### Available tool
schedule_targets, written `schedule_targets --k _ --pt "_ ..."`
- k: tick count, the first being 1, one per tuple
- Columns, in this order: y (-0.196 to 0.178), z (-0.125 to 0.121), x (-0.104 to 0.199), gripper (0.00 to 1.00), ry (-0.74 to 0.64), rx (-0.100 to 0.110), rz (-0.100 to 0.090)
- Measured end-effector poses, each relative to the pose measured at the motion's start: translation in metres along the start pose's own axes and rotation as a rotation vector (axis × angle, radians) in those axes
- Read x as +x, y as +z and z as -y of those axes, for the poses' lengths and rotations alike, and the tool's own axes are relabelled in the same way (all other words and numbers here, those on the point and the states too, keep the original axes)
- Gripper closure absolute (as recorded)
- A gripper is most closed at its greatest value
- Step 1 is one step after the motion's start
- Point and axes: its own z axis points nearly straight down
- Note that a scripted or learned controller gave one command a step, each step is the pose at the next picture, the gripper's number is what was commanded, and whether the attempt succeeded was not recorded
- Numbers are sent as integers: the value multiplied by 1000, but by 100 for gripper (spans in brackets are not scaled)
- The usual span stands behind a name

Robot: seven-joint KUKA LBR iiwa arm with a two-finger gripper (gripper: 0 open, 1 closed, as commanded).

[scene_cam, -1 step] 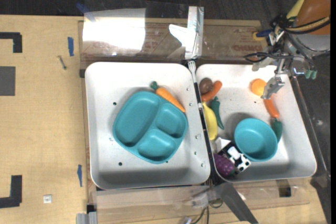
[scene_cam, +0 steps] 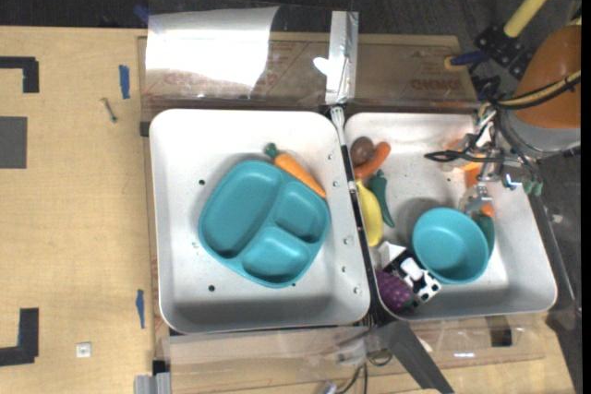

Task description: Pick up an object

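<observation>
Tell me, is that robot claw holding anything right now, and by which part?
I cannot tell. The gripper sits over the right bin, just above the blue bowl, with small orange bits by it, too blurred to identify.

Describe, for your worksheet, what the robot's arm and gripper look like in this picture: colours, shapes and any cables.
The arm is grey with a rounded orange band above the wrist. Thin yellow and dark cables loop round it near the wrist. The gripper is a small cluster of dark and silvery metal parts with orange touches.
</observation>
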Motion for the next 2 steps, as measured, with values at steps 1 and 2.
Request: schedule_targets --k 1,2 --pt "-12 -2 -3 100 -3 2 10" --pt "-12 -2 -3 0 -4 2 9"
